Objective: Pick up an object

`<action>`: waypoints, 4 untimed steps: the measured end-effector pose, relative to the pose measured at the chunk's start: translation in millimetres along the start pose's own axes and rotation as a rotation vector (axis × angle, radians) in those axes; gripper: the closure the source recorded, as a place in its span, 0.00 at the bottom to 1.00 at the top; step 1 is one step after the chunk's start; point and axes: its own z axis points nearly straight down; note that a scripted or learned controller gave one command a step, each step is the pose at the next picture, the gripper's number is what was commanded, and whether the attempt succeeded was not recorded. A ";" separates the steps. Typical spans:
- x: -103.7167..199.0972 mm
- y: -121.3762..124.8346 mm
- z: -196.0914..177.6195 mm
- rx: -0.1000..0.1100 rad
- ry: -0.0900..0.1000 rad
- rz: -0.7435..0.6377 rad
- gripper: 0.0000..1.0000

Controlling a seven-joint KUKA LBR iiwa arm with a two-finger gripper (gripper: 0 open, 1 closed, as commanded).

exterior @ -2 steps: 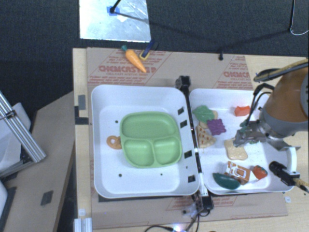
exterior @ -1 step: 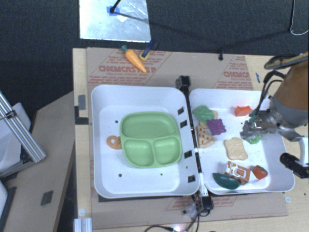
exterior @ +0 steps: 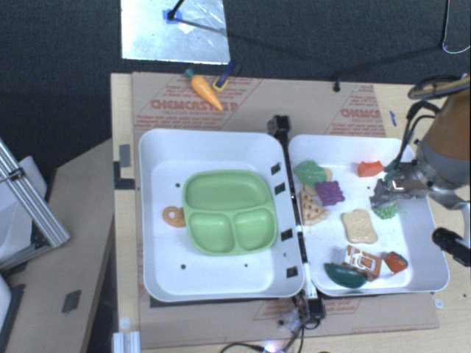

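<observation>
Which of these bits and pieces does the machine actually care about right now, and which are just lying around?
Part of the job:
- gripper, low in the right bin
- green toy right beneath it
- other pickable toys there: orange piece, purple grapes, bread slice, leafy green

Just lying about:
- green divided plate and pretzel in the left bin
- toy carrot behind the bins

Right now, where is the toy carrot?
The carrot lies outside both bins on the cardboard behind the left bin, just below the silver sheet.

My feed: arm point(exterior: 450, 142) cut by right edge; end effector point(exterior: 388, 191) covers part of green item point(exterior: 385, 212); fingers unreadable.
</observation>
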 end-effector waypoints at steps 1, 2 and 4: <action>36.1 29.1 7.2 0.001 0.001 -0.004 1.00; 74.9 71.7 9.6 0.000 0.002 -0.005 1.00; 161.9 135.3 10.3 0.000 0.003 -0.004 1.00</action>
